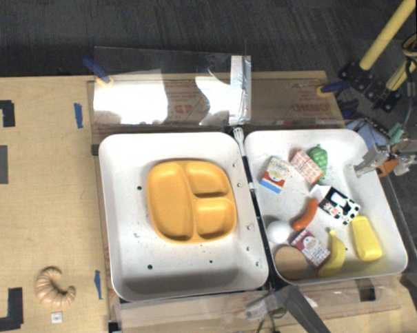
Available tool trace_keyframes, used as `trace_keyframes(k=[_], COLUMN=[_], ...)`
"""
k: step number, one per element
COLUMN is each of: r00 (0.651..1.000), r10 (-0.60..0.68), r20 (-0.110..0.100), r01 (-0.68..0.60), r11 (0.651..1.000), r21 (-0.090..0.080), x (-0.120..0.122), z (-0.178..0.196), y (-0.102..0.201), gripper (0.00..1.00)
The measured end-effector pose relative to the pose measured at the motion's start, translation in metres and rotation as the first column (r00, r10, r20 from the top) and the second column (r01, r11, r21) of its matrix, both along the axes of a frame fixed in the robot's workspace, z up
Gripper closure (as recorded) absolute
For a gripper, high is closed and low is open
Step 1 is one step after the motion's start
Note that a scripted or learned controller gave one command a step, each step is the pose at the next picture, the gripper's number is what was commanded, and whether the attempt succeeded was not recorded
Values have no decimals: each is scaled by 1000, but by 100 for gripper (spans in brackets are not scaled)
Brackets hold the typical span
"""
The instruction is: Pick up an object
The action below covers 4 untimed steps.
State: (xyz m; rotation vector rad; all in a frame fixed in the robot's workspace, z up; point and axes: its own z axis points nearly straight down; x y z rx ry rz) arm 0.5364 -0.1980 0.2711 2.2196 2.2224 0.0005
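The gripper (381, 163) sits at the right bin's (393, 209) three o'clock rim; its opening cannot be told. Approach step: next, descend onto the sausage (306, 215).

A pale tan wooden worktop (44, 204) fills the left side, marked with black tape squares and short blue tape strips. Behind its far edge lies dark grey carpeted floor (188, 25). A clear plastic sheet (164, 95) at the far edge throws back bright glare from overhead light.
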Motion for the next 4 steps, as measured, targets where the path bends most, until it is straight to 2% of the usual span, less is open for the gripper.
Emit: trace_keyframes(k=[1,2,3,4], r00=[997,964,994,994], r10=[-81,-260,-112,-112], r20=[7,49,3,3], r01=[81,261,112,112], r11=[997,965,994,994], r21=[1,-10,1,1], x=[-17,22,-42,-42], z=[-145,-163,-184,-184], y=[44,85,92,92], gripper=[0,0,0,0])
